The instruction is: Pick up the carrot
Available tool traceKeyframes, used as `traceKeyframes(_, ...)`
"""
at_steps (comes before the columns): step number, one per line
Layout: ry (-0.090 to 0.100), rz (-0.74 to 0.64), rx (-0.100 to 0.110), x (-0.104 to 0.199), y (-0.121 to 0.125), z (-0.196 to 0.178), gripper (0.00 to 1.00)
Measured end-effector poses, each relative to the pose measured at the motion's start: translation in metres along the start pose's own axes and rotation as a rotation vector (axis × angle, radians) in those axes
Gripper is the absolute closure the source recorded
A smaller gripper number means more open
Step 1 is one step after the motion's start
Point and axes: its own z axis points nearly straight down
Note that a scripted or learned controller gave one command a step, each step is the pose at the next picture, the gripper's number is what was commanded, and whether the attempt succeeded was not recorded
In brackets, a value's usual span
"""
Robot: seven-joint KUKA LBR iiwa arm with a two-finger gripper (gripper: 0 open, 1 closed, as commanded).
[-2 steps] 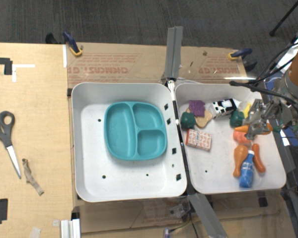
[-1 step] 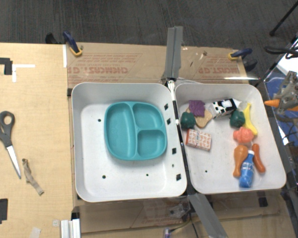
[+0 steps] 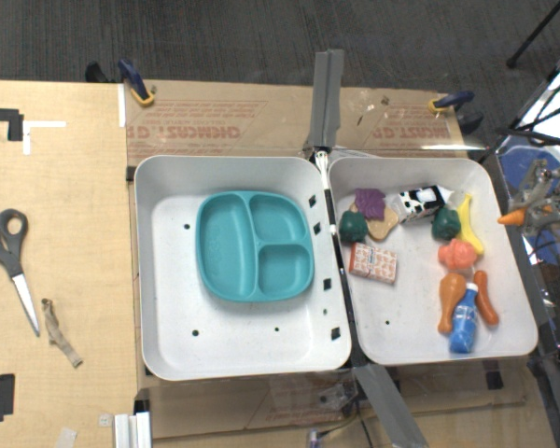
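Observation:
The carrot (image 3: pixel 511 217) is a small orange pointed piece at the right bin's right rim, its tip pointing left. It sticks out from my gripper (image 3: pixel 534 205), a grey, partly blurred shape at the view's right edge. The fingers are closed around the carrot's thick end, which they hide. The carrot hangs above the rim, apart from the toys in the bin.
The right bin (image 3: pixel 401 339) holds purple grapes (image 3: pixel 369 202), a cow toy (image 3: pixel 420 201), a banana (image 3: pixel 469 224), a drumstick (image 3: pixel 451 297), a blue bottle (image 3: pixel 462 330), a sausage (image 3: pixel 485 299) and a cracker box (image 3: pixel 373 262). The left bin (image 3: pixel 168 343) holds a teal divided plate (image 3: pixel 257 246). Scissors (image 3: pixel 11 255) lie at the far left.

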Motion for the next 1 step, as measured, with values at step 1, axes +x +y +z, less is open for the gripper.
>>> traceKeyframes(1, -0.004, -0.338, 0.001, -0.042, -0.0026, -0.0383, 1.0)
